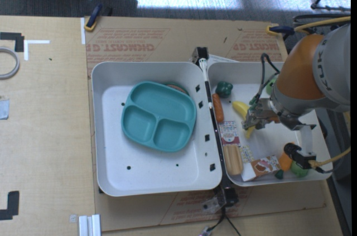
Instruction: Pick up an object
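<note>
Left bin [106, 134]: teal three-compartment tray [159, 116], lying flat, near centre.

Right bin [319, 143]: green item [224, 88] at far end; orange carrot-like piece [217, 107] along left wall; printed packet [229, 133], tan roll [232, 158] nearer; snack packet [265, 165], orange [285, 162] and green [299, 171] pieces at near edge.

Pincer [256, 118]: low over right bin, just beside yellow banana-like item [240, 109]; finger state cannot be told. Arm [312, 73] enters from right.

Worktop [44, 134]: light wood.
</note>
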